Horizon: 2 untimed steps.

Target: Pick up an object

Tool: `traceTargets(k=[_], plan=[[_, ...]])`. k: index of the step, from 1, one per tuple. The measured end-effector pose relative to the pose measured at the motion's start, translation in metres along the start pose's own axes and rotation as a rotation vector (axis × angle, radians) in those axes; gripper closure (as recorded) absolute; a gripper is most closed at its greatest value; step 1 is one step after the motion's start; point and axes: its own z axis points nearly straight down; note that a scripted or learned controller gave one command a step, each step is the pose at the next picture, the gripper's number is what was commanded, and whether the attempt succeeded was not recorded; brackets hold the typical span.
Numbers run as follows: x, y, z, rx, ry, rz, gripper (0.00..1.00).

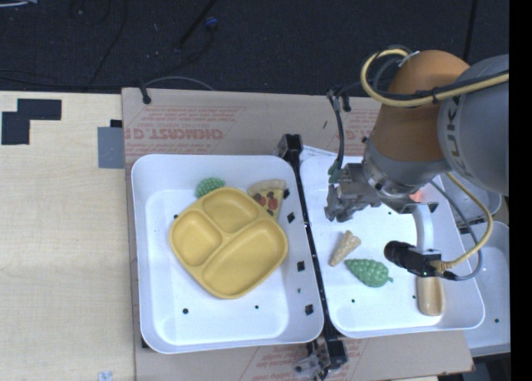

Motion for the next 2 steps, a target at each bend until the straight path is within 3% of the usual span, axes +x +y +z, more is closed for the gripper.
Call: traceTargets(k=[2], plan=[[0.099,-0.045,0.001,0.001,-0.001,0.000,1.00]])
